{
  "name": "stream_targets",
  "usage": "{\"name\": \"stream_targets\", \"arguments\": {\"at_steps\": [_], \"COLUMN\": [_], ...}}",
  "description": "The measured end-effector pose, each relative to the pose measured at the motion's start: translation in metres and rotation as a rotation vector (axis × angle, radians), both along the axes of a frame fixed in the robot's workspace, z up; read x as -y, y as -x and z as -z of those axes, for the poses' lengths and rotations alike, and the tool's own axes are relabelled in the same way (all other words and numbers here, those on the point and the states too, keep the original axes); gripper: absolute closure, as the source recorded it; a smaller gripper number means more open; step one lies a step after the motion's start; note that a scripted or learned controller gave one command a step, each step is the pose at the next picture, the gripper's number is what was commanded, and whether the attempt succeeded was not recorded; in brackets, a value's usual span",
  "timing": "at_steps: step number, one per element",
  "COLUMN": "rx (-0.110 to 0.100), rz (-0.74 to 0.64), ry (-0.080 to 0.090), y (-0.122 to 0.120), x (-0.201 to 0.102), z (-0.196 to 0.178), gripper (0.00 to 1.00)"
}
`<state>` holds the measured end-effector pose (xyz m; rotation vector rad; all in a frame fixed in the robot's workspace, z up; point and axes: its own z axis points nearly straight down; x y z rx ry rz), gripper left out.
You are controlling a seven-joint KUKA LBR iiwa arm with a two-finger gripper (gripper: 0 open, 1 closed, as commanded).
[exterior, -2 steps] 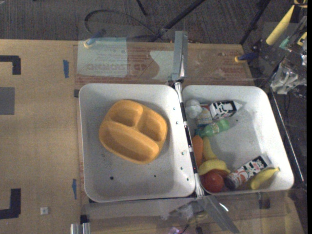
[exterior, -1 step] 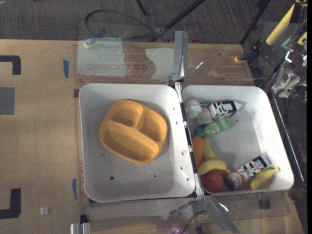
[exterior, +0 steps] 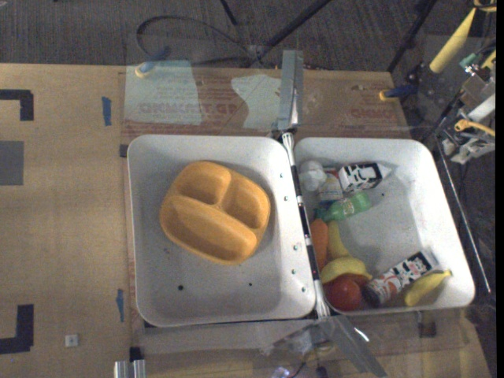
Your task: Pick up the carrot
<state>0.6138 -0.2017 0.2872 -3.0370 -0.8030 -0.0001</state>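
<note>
Carrot [exterior: 318, 242] lies against right bin's [exterior: 417, 211] left wall, beside a banana [exterior: 338, 243]; fingers' state: cannot tell.

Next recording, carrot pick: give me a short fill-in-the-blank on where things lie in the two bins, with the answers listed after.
1. The orange divided plate lies in the ___ bin of the camera view.
2. The carrot lies in the right bin, against its ___ wall.
3. The plate has ___ compartments.
4. The red tomato sits near the right bin's ___ edge.

Missing words: left; left; three; front
</note>
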Motion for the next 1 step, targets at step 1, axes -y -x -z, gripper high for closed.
{"name": "stream_targets", "arguments": {"at_steps": [1], "rx": [0.001], "rz": [0.214], "ry": [0.000], "y": [-0.0190], "x": [-0.0378], "z": [0.0011], "gripper": [1.00]}}
